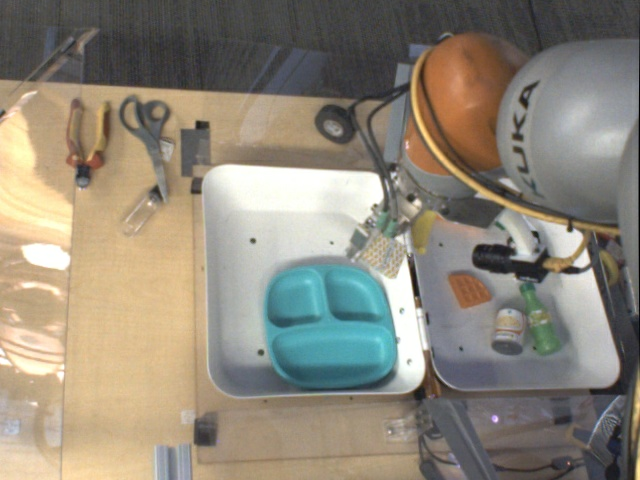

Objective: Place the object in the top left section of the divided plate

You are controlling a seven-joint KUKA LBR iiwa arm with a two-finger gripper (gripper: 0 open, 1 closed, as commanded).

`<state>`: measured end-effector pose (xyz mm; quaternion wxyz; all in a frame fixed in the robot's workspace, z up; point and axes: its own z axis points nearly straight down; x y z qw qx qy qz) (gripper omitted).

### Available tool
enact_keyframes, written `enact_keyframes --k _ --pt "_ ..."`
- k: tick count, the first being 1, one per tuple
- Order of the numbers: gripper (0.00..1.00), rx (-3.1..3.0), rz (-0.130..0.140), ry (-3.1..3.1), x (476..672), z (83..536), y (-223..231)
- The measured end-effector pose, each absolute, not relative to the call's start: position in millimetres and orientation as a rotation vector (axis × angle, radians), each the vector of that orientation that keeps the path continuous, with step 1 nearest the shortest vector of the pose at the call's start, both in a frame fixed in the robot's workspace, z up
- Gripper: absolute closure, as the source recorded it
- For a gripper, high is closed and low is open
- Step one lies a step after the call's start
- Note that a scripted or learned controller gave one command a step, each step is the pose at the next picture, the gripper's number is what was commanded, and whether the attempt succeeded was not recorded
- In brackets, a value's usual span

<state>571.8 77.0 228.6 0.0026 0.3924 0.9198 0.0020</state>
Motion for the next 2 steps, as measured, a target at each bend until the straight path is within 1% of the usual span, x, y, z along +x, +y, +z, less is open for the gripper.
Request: enact_keyframes --k 1,2 --pt "1.00 1.127 0.008 2.927 545.3 205.1 146.8" --pt "0.00 1.128 0.008 2.926 545.5 205.2 146.4"
